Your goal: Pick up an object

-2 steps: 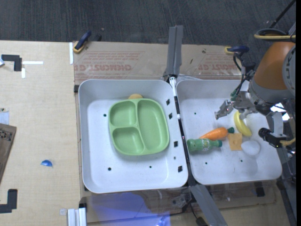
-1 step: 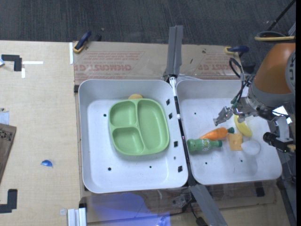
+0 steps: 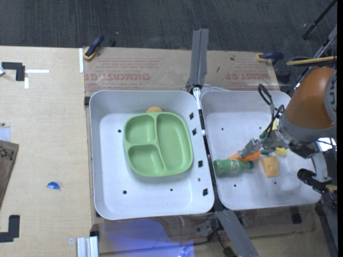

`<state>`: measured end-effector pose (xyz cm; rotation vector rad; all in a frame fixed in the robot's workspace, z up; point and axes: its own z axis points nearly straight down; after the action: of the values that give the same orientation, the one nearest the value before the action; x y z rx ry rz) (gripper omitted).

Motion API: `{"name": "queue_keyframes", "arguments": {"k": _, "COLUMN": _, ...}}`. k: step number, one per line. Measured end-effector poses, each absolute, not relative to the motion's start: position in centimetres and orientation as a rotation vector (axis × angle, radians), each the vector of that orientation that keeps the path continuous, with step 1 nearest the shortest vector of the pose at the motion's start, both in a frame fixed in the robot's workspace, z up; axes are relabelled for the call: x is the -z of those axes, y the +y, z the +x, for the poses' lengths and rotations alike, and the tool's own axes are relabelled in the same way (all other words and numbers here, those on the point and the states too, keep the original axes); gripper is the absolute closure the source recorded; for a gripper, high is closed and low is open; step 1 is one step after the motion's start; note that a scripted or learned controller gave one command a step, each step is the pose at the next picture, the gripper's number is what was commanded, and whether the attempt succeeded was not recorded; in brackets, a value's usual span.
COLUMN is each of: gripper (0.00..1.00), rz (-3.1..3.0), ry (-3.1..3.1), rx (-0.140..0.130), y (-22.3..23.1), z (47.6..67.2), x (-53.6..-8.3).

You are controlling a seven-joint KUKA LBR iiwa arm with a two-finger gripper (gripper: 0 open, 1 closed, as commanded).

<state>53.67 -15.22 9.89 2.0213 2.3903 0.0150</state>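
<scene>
Reaching into the right bin [image 3: 300,194], the gripper [image 3: 252,150] hangs over an orange carrot-like piece [image 3: 245,156], just beside the green bottle [image 3: 232,166]; whether it grips anything cannot be told. With a yellow block [image 3: 270,167] also near the bottle, it may catch two items, or nudge the bottle and slip off.

Yellow object [image 3: 154,110] mostly hidden behind green divided plate [image 3: 158,143], upper center-left; orange item [image 3: 247,155] at gripper [image 3: 256,146] too blurred to identify.
</scene>
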Motion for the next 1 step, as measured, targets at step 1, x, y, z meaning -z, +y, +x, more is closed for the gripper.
{"name": "queue_keyframes", "arguments": {"k": 1, "gripper": 1.00, "rz": 2.019, "ry": 2.378, "rx": -0.027, "y": -15.35, "z": 54.15, "x": -11.27}}
